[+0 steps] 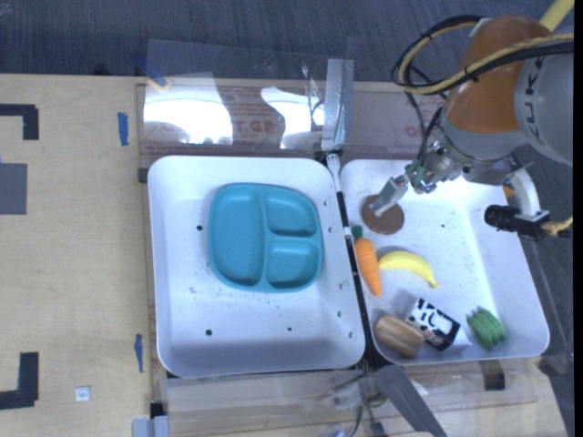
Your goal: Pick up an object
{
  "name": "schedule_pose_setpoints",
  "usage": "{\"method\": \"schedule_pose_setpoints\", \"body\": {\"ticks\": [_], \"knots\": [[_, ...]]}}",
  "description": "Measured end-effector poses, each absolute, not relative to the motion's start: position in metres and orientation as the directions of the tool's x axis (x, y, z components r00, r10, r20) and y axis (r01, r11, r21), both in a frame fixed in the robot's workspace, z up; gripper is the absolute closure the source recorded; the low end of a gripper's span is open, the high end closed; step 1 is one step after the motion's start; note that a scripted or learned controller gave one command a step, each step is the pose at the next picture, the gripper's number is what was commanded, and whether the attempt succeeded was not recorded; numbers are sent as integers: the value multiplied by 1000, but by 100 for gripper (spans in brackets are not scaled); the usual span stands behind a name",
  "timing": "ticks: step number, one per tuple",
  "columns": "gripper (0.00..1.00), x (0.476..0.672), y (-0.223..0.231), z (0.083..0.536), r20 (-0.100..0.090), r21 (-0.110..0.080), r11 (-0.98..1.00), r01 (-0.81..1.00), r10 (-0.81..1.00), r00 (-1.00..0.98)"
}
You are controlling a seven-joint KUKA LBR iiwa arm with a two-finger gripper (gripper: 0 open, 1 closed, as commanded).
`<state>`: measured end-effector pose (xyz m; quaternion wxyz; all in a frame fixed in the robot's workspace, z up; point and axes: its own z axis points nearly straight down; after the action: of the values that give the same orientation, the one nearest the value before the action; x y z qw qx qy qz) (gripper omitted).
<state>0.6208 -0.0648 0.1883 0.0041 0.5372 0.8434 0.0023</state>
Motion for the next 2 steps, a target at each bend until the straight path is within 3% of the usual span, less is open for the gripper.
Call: {"method": "schedule_pose_setpoints", "body": {"ticks": [1,2], "knots": [[0,623,-114,103,3,-7,357,934,934,-357],[0,626,-113,107,-1,1,359,933,933,-359]]}}
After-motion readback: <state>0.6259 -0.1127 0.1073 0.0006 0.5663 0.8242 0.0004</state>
